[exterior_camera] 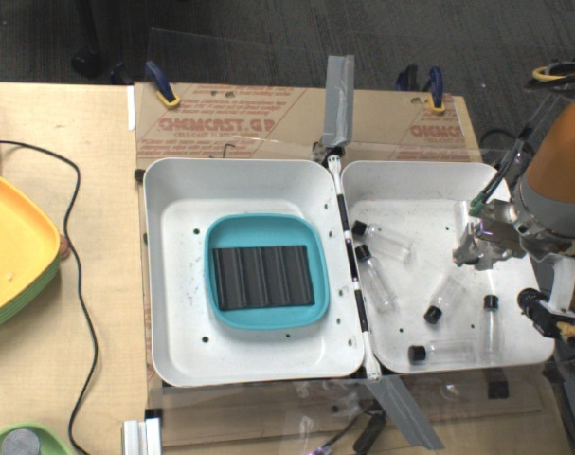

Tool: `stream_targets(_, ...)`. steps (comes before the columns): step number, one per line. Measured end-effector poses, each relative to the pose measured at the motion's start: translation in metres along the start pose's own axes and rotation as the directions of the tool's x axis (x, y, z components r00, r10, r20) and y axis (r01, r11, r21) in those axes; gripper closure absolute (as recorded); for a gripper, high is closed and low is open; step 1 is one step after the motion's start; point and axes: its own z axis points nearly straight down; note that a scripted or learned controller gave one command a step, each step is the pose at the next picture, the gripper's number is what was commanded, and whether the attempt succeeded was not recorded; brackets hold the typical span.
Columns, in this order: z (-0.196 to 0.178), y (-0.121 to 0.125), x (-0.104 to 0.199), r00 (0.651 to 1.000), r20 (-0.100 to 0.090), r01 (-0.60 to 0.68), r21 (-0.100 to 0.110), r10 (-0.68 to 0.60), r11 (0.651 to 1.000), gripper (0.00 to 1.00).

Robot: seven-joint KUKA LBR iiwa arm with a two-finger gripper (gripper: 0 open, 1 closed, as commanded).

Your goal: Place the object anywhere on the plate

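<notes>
Clear vials (389, 246) in right bin (401, 183): light, rigid, slippery, prone to rolling. Best pinched mid-barrel, across. Gripper (474, 250) above bin; jaw state impossible to tell. Teal plate (265, 230) left.

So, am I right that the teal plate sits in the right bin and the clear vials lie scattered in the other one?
Not quite: the camera view shows the teal plate in the left bin, not the right. The clear vials lie scattered in the other one, the right bin, where the gripper is.
</notes>
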Motion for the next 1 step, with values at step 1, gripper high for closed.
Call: stream_targets(1, 0.0, 0.0, 0.0, 1.0, 0.0, 0.0, 0.0, 0.0, 1.0, 0.0)
